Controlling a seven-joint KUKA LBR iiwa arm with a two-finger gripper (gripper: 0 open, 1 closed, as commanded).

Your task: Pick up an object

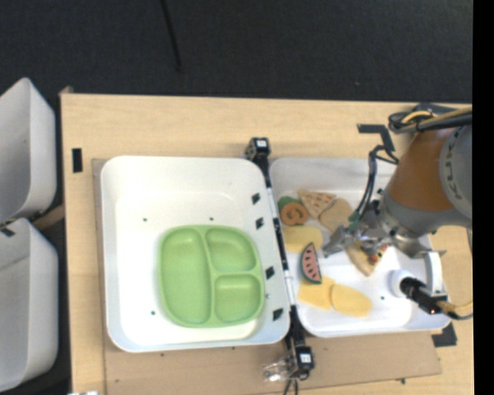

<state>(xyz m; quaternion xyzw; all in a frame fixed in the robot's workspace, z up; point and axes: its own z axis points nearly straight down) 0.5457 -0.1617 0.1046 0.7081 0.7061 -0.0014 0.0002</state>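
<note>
We see the gripper (356, 241) low in the right white bin (346, 326) among crowded toy foods — watermelon slice (310, 264), yellow pieces (336, 297) — so a grab may snag two or slip.

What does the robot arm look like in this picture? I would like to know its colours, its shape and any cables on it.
The arm is thick and rounded: grey at the upper right, then a wide orange-brown band above the wrist. Below the band sits a grey metal collar. Thin dark cables run down its left side, and yellow and dark wires loop near the top. The claw is small, grey and metallic, with fine wiring around it.
</note>
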